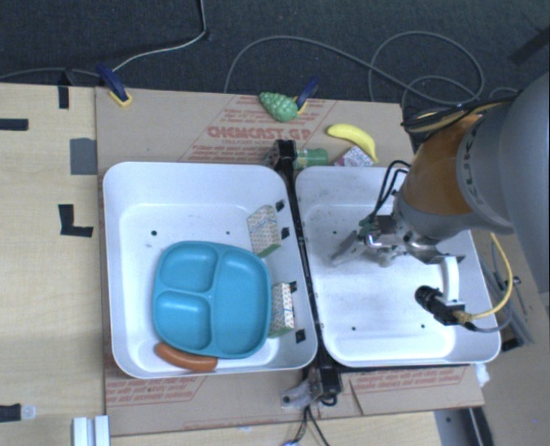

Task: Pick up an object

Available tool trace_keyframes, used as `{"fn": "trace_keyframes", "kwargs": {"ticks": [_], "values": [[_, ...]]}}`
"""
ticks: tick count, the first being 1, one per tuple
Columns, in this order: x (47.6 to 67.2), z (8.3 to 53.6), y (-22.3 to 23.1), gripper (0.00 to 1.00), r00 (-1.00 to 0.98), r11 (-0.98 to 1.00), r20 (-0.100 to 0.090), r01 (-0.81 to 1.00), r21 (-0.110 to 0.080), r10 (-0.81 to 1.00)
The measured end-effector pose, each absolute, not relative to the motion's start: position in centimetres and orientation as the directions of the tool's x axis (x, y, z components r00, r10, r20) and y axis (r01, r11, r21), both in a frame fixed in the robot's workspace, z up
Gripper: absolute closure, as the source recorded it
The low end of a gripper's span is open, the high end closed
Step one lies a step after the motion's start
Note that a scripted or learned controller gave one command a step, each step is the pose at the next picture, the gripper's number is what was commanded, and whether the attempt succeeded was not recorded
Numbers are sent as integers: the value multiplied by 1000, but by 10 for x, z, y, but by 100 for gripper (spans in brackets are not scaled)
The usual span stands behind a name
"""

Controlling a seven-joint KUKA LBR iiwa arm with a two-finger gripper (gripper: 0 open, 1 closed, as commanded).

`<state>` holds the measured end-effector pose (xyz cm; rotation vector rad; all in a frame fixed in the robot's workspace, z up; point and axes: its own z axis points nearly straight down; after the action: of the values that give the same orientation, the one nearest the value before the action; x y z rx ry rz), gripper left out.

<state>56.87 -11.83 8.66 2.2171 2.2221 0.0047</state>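
Observation:
My gripper [347, 247] hangs over the middle of the right bin [386, 342], its fingers spread open and pointing left with nothing between them. In the left bin [126, 249] lies a blue three-part plate [210, 297]. An orange sausage-shaped toy [186, 358] rests at the plate's lower edge. Two small patterned packets lie beside the plate, one [264, 226] above it and one [282, 307] at its right.
Behind the bins on the cardboard lie a yellow banana [352, 138], a green toy [279, 105] and a green object [312, 157] by the divider. The arm's grey body and orange band [442, 170] cover the right bin's far right. Cables run along the back.

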Motion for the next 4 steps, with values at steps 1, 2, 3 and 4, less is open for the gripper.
{"fn": "trace_keyframes", "kwargs": {"ticks": [1, 2, 3, 4], "values": [[666, 86, -128, 0, -2, 2, -2, 1000, 5, 1000], [660, 86, -96, 0, -2, 2, -1, 1000, 2, 1000], [669, 85, -97, 0, -2, 2, -1, 1000, 1, 1000], [662, 86, -106, 0, -2, 2, -2, 1000, 2, 1000]]}}
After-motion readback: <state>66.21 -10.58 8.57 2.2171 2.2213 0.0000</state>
